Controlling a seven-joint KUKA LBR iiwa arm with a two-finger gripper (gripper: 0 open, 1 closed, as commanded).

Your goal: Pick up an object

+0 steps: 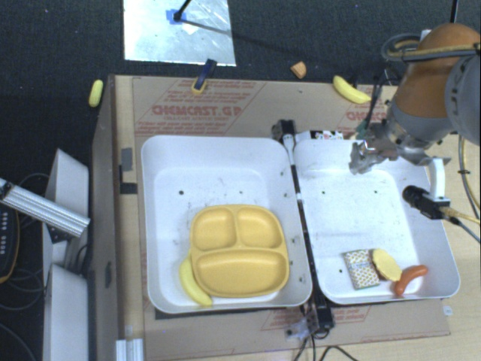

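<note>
Two white bins side by side on the bench, each holding toy food.
The left bin [161, 201] carries a yellow divided plate [239, 250] with a banana [192, 283] touching its near-left edge; the right bin [443, 254] holds a patterned cracker [361, 268], a yellow slice [386, 265] and a sausage [409, 279] clustered in its near corner; the end effector [362, 157] hovers over that bin's far side, well apart from them; its opening cannot be told.

Both shallow plastic bins [225, 164] were white. The divided three-compartment plastic plate [239, 250] in the left bin was pale yellow, and the toy banana [192, 283] at its edge a brighter yellow. In the right bin, the small flat card [361, 268] bore a fine dark-and-white check with a tan border, the rounded slice-shaped piece [386, 265] was yellow, and the sausage-shaped toy [409, 279] orange-red. The arm's band [443, 43] was orange.
</note>
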